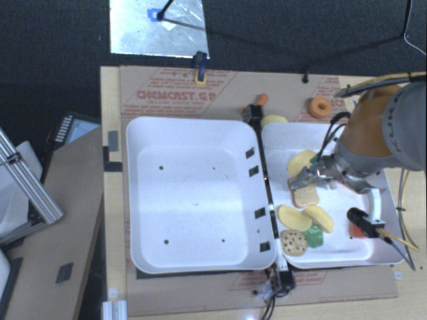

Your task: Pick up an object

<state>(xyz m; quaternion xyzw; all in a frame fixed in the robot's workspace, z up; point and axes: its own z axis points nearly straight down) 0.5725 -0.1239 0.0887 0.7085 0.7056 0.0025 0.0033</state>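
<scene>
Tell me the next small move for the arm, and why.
Probably lower the gripper a little onto the cracker and close. The gripper sits in the right bin, just above the cracker, between it and a yellow piece. Nothing shows between the jaws yet, so no pick has happened.

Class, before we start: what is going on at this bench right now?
A grey robot arm reaches in from the right over the right-hand bin, which holds small toy foods. Its claw sits low among them, just above a tan cracker-like piece and beside a yellow piece. Nothing can be seen lifted yet. A round cookie and a green piece lie near the front. The left-hand bin sits alongside.
</scene>
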